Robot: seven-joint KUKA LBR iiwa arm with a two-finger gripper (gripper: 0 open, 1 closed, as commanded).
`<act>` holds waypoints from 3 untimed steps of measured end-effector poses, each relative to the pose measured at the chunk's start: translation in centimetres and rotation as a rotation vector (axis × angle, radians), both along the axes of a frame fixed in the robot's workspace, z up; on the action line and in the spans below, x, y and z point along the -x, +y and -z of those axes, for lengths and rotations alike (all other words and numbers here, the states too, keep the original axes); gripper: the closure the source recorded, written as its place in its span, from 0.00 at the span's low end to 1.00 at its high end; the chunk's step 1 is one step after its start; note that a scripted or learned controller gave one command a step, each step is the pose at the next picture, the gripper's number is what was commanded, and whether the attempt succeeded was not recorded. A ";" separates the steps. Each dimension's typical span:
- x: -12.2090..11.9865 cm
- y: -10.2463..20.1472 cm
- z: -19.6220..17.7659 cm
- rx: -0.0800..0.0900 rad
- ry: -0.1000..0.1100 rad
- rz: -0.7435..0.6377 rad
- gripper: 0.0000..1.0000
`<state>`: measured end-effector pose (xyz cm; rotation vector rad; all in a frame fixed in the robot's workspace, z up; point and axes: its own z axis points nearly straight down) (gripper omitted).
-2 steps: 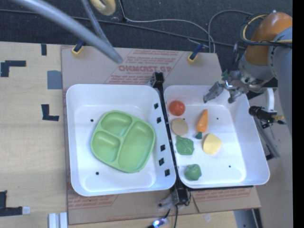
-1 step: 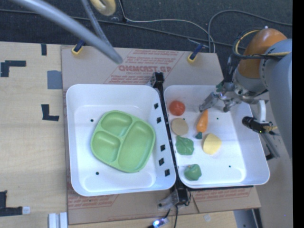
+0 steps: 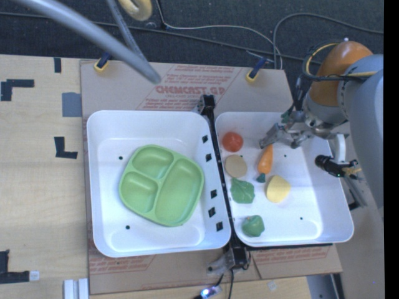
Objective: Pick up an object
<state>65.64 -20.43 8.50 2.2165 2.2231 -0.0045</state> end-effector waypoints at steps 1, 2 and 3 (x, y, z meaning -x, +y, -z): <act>-0.1 0.0 -1.2 0.002 -0.004 -0.001 1.00; -0.3 -0.3 -7.6 -0.002 -0.007 0.001 1.00; -0.4 -0.3 -13.0 -0.003 -0.005 0.001 1.00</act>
